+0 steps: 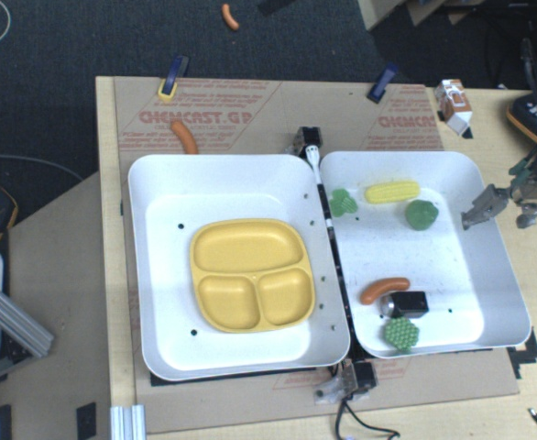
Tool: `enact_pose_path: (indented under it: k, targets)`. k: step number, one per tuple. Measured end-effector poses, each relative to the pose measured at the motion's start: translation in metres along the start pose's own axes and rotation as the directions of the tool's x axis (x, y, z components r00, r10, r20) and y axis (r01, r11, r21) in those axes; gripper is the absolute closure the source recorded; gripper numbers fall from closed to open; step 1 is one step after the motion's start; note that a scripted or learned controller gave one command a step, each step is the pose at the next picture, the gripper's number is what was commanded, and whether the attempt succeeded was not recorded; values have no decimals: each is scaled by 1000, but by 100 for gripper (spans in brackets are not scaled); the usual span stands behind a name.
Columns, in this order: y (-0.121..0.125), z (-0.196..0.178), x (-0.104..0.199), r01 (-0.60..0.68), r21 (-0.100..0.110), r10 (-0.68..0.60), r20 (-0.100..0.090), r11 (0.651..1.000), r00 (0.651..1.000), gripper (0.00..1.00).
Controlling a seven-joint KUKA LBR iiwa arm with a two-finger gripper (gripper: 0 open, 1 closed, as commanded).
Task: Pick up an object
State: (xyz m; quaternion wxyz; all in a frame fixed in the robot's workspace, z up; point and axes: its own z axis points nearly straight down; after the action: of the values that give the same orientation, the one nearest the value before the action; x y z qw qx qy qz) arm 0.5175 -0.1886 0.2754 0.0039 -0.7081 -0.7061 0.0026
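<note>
Nearest the camera, a bumpy green plastic broccoli floret [400, 335] is lying at the front of the shallow white right-hand bin [493, 291], touching a small black-and-silver boxy object [406, 304] just behind it. A smooth, glossy orange-red toy sausage [383, 289] is resting just beside that boxy object, on its far-left side. In the shallow white left-hand bin [158, 246], which has rounded corners and a matte plastic look, a yellow plastic divided plate with three compartments [250, 273] is sitting near the middle, one wide compartment behind and two smaller ones in front. Further back in the right-hand bin, a round, dull green ball-like toy [422, 214] is lying near a ridged yellow plastic corn cob [392, 192], and a small leafy green toy piece [344, 203] is sitting by the bin's left wall. The grey two-finger gripper [488, 206] is hanging at the right-hand bin's right rim, well apart from every toy; it is gripping nothing, and how wide it is standing cannot be told. Beyond the bins, a second orange toy sausage [185, 137] is lying on the printed brown cardboard sheet [250, 113] covering the bench, with a blue-and-yellow clamp [171, 79] and a dark blue clamp [381, 85] gripping its far edge.
</note>
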Motion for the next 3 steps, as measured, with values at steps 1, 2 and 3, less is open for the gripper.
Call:
enact_pose_path:
  k: [1,2,3]
  targets:
    - [2,-5,0,3,-10,-3,3,1000,1000,0]
    - [-7,48,-5,2,-4,-2,0,1000,1000,0]
    - [2,98,-9,3,-4,-3,0,1000,1000,0]
